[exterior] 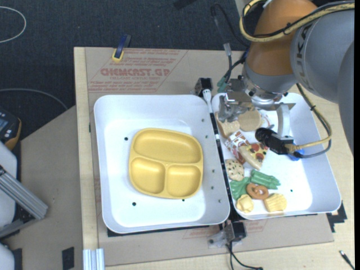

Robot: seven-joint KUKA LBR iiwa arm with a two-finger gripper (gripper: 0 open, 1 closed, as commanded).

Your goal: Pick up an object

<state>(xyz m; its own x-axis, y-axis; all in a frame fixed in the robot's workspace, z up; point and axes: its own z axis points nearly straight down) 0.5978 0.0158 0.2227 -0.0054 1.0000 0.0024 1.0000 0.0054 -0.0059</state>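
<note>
Reaching in from the upper right of the frame, the arm [315,44] bends down over the right bin [320,190], its orange band above the wrist and the gripper [230,110] low at the bin's upper left corner. I cannot tell how the gripper is set. Toy food pieces [253,173] lie crowded along the bin's left wall, probably because that is where they were tipped; any could be the pick. A tan piece [248,120] lies just beside the gripper. The left bin [107,151] holds a yellow divided tray [166,163], lying flat mid-frame.
</note>
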